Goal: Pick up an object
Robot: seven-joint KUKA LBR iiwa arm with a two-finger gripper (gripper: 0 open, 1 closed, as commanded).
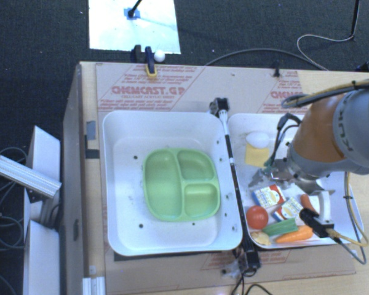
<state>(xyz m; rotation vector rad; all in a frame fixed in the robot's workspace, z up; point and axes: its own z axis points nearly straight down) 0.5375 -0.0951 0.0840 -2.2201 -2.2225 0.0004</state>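
The right bin (243, 128) holds several toy foods. At its far end lie a white egg (257, 139) and a yellow cheese slice (256, 156). Nearer the front are a red tomato (257, 217), two small printed cartons (268, 196) (289, 209), a green vegetable (279, 227) and an orange carrot (293, 235). My gripper (265, 178) hangs low over the middle of this bin, between the cheese slice and the cartons. The grey arm with its orange band (317, 128) covers the bin's right part.
The left bin (120, 134) holds a green divided plate (181, 184). A black rail (229, 146) runs between the two bins. A loose cable (350, 217) curls by the right bin's front right corner. The bench edge lies just in front of both bins.
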